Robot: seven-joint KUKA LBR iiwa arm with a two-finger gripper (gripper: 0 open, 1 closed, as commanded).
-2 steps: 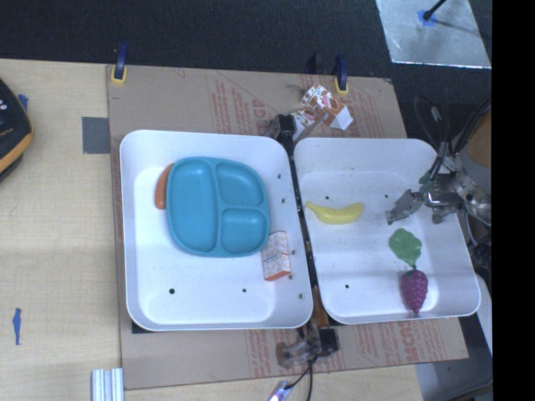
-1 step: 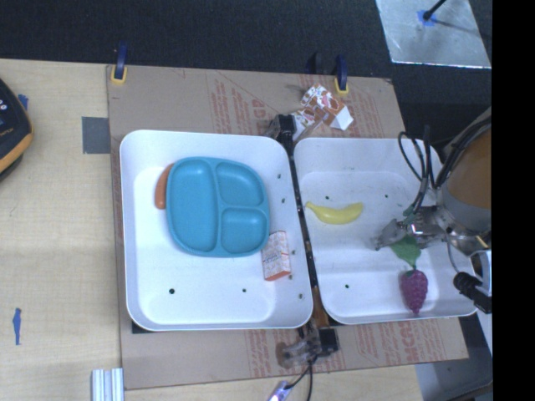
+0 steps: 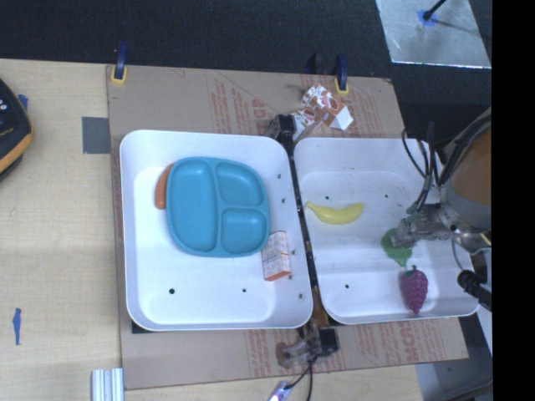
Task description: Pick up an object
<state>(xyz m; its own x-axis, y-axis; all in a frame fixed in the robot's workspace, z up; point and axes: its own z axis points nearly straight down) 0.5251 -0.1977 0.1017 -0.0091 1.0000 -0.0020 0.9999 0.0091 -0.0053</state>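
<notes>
In the right bin lie a yellow banana, a green object and a purple grape bunch. My gripper reaches in from the right and sits low over the green object, right at its upper edge. The arm's body hides the fingertips. In the left bin a blue divided plate covers most of an orange object, and a small printed packet lies at the plate's lower right.
A crumpled wrapper lies behind the bins on the cardboard. Cables hang from the arm over the right bin's far right corner. A black and yellow device sits at the left edge of the bench.
</notes>
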